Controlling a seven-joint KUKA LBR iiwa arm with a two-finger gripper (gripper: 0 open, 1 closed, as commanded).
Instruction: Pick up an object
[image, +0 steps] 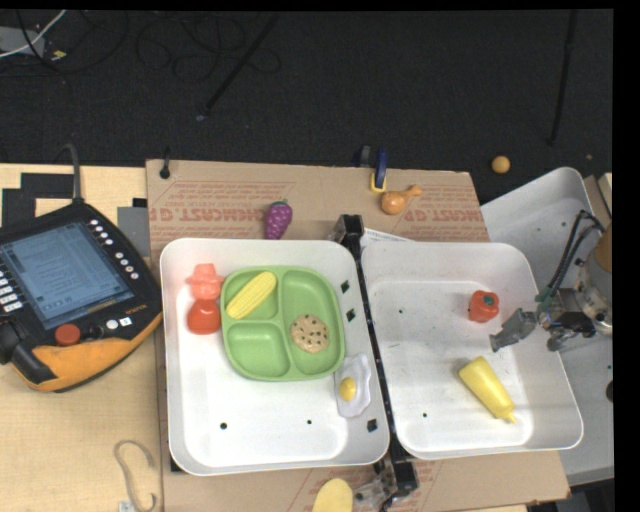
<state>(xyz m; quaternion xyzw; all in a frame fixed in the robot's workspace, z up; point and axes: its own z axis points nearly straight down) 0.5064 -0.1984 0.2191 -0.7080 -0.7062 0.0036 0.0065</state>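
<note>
Gripper: dark grey metal fingers, slim and angular, pale highlights along their edges. Behind the jaws, a compact grey-black wrist block with a small green spot on it. Farther behind the jaws, thin black cables loop upward from the block.

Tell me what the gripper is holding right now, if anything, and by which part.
Nothing is held. The gripper sits at the right bin's right side, between the red tomato and the yellow bottle, touching neither.
</note>
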